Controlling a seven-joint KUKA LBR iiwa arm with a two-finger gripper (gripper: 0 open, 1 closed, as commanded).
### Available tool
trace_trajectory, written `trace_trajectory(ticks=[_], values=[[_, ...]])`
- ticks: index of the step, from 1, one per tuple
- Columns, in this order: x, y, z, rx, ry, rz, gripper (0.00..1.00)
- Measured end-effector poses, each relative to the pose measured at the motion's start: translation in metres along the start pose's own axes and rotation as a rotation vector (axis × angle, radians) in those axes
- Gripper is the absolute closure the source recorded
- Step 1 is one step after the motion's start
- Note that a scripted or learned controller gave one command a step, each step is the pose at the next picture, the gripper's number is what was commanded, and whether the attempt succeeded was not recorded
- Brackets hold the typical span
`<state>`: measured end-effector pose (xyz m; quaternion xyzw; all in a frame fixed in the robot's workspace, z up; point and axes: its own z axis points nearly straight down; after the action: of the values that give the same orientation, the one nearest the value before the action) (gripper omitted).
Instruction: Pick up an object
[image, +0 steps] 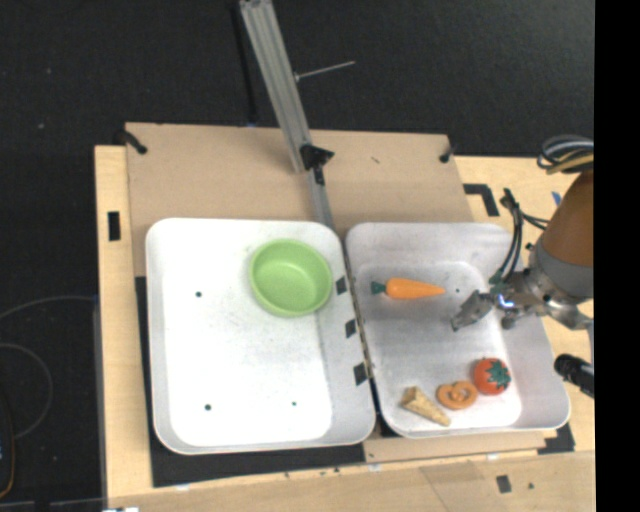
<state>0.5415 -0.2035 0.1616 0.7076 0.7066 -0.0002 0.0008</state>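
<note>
Pale wedge (425, 405) beside round orange slice (457, 394), glossy tomato (491, 376).

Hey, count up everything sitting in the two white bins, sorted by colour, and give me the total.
Green: 1, the bowl in the left bin.
Orange: 2, the carrot and the round orange piece in the right bin.
Red: 1, the tomato.
Tan: 1, the wedge.
Total: 5.

Green bowl (291, 279) in the left bin (180, 400); carrot (412, 290), tomato (491, 376) in the right bin (420, 245), gripper (478, 309) hovering over it.
</note>
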Motion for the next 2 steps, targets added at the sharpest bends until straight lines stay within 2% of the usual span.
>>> trace_trajectory(ticks=[1,2], values=[[0.008,0.003,0.056,0.005,0.0,0.0,0.0],[0.007,0.005,0.042,-0.004,0.001,0.006,1.0]])
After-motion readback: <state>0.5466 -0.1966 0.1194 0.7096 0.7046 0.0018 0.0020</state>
